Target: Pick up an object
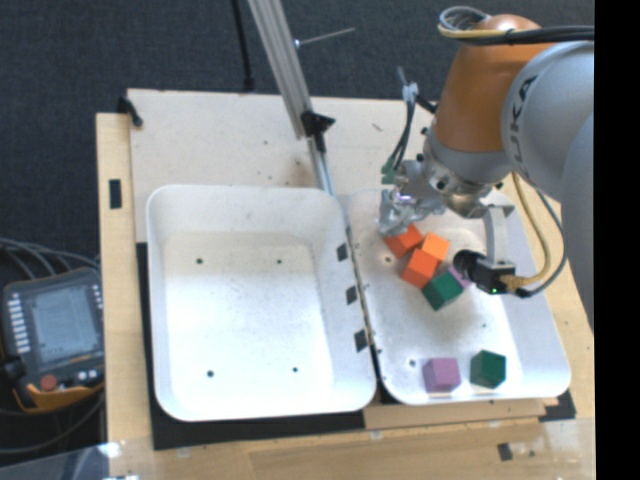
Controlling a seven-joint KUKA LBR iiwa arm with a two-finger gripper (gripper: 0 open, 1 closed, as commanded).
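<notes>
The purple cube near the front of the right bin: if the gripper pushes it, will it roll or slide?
The purple cube has flat faces, so it would probably slide, not roll. It looks stiff and likely light. A green cube stands close beside it, so a push might move both.

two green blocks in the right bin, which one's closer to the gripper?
The green block touching the orange blocks, just below the gripper. The other green block sits apart at the bin's near edge, beside the purple block.

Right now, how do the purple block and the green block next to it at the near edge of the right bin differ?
The purple block is pale lilac; the green block is dark green. The purple one sits squarer to the bin edge; the green one is turned. Purple lies nearer the bin divider. Both are small cubes, resting apart.
</notes>
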